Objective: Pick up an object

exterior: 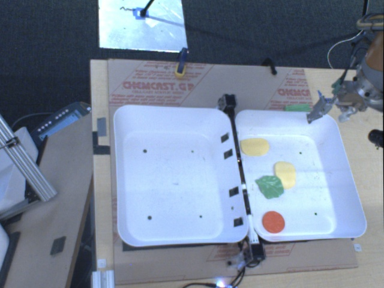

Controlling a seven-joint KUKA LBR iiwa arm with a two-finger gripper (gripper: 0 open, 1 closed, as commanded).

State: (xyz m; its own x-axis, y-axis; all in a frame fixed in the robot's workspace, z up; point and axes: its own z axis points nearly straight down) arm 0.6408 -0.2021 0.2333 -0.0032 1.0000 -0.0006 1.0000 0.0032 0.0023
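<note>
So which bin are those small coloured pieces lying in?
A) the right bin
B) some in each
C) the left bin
A: the two yellow pieces, the crumpled green piece and the round orange-red disc all lie in the right white bin.

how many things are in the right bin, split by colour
yellow: 2, one near the divider and one further in
green: 1, touching the second yellow piece
red-orange: 1, a round disc near the front edge
total: 4, all in the right bin
</note>
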